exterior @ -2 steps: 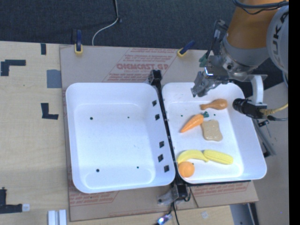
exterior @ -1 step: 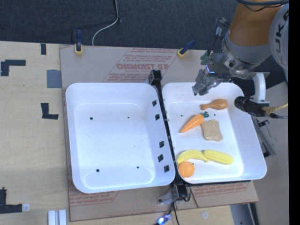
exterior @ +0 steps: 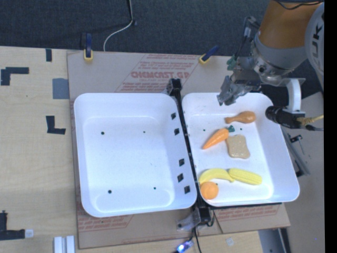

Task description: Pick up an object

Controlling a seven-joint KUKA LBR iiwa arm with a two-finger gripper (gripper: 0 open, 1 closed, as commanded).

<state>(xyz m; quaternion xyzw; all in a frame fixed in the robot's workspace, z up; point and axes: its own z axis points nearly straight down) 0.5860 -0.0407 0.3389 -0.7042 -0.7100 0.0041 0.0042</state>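
Grey pincer [exterior: 227,96]: above right bin [exterior: 279,141] far rim, grip state impossible to tell
Carrot [exterior: 216,138]: right bin middle, just below drumstick [exterior: 242,118]
Banana [exterior: 216,175]: right bin near edge, touching orange [exterior: 209,191]

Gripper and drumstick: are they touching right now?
Apart. The camera view shows the gripper above and left of the drumstick, with bare white bin floor between them.

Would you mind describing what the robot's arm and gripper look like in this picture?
The arm is grey with a broad orange band above the wrist, and thin dark cables loop over it. The gripper is small and dark grey metal, with a greenish part near its base.
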